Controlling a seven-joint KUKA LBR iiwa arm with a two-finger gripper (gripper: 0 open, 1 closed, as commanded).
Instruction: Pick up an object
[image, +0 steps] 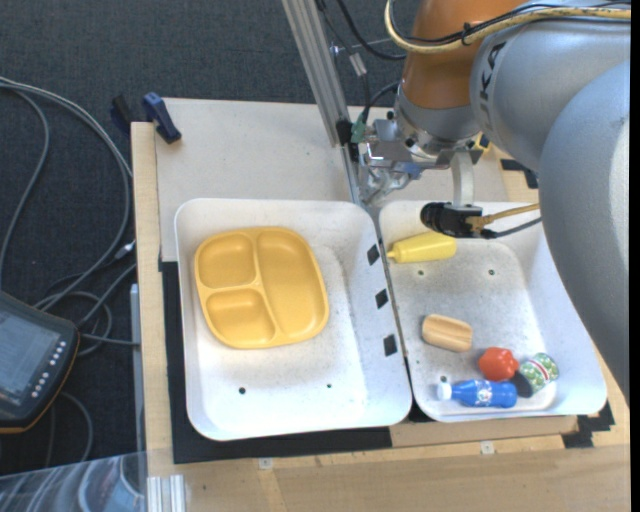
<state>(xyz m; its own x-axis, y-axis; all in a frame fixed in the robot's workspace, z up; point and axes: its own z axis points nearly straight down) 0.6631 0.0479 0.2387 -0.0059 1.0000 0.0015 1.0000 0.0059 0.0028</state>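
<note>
The left bin (200, 400) holds a yellow divided plate (262, 287). The right bin (560, 300) holds a yellow bottle (424, 249), bread roll (446, 333), red ball (497, 363) and blue bottle (480, 393). The claw (385, 180) hangs above the bins' far edge, just beyond the yellow bottle; whether it is spread, I cannot tell.

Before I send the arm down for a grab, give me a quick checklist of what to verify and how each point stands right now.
1. Things to pick are in the right bin: ok. Yellow bottle, tan block, red ball, blue bottle, green-striped ball.
2. Gripper above a target: not ok. It sits at the bins' far edge, near the divider, short of the yellow bottle.
3. Fingers open: cannot tell.
4. Nothing already held: cannot tell.
5. Target has room around it: ok for the tan block, which lies apart; not ok for the cluster crowded in the near corner.
6. Left bin: holds a yellow divided tray, untouched.
</note>
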